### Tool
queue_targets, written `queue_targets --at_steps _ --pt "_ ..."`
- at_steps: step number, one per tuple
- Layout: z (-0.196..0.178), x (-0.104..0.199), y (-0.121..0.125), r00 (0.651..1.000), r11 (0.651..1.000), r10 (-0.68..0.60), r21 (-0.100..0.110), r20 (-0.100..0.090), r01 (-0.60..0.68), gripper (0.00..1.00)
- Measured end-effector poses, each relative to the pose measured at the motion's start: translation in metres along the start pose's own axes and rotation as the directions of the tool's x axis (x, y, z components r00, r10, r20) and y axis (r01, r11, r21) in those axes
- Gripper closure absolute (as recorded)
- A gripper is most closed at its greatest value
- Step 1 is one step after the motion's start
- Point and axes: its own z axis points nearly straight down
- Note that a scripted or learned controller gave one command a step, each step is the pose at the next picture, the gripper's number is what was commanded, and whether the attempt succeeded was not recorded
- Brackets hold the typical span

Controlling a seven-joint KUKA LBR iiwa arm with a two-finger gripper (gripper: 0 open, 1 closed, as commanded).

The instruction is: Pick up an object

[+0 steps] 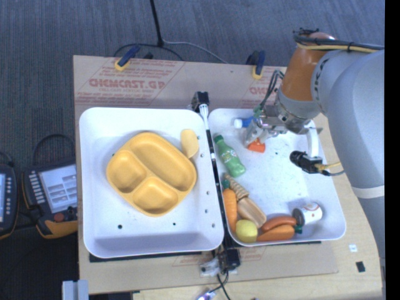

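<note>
One fixed camera, mounted above the worktop (125,80), looking down at a slant. Both white bins sit mid-frame: left bin (94,230), right bin (331,220). Carpeted floor (62,17) lies beyond the far edge. Arm (350,105) enters from right. Range probably moderate; the whole worktop nearly fits the frame.

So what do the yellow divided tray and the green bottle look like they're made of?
Yellow divided tray: looks like moulded plastic, matte, with smooth rounded compartments and one even colour. Green bottle: probably glossy plastic, judging by its shine and pale cap; too small to be sure.
</note>
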Motion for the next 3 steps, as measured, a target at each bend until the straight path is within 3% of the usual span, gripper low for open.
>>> queue_targets --at_steps 1,2,3 --pt "0.007 0.008 -0.083 0.897 0.896 0.442 -0.029 -0.015 -0.442 1.00" --pt "0.005 0.020 -0.097 1.000 1.000 0.006 -0.016 -0.002 -0.006 1.00" --pt "0.006 0.023 -0.097 1.000 1.000 0.004 -0.011 -0.006 -0.004 0.00"
